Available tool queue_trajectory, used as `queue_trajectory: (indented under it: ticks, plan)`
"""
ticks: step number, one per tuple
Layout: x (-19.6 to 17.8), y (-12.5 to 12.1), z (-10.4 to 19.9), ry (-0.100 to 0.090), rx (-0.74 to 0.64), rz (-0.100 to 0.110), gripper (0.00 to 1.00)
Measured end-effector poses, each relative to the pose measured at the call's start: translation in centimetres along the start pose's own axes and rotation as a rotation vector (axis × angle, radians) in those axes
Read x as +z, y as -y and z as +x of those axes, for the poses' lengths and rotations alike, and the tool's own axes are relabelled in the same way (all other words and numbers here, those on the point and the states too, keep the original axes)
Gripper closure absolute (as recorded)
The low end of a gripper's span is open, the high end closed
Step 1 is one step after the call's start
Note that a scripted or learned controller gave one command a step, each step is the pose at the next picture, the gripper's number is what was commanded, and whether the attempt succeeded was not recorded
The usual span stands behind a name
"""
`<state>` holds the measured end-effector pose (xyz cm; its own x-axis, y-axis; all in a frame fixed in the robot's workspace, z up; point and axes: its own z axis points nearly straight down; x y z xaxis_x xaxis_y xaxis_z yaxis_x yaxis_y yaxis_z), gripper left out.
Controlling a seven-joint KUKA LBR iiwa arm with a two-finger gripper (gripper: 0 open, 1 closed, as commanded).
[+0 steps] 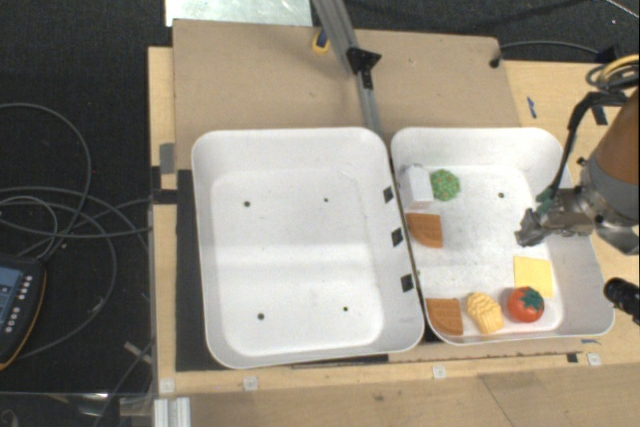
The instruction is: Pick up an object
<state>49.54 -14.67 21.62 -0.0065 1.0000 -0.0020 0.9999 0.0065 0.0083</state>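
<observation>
My gripper [530,229] hangs over the right side of the right bin [470,150], just above and left of a yellow cheese slice [533,273]. A red tomato [525,304] lies at the bin's front right, beside a yellow corn piece [485,312] and a brown slice [445,316]. Another brown slice [425,230] rests near the bin's left wall, below a white block [414,183] and a green broccoli piece [445,184]. I see nothing between the fingers.
The left bin [215,155] sits beside the right one on a brown board. A grey pole [335,5] slants in from the top. Cables lie on the dark floor at the left.
</observation>
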Motion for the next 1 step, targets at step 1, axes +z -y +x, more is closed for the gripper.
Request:
queue_trajectory:
  ticks: [1]
  plan:
    - [-6.35,-0.26,-0.52,0.001,0.001,-0.001,1.0]
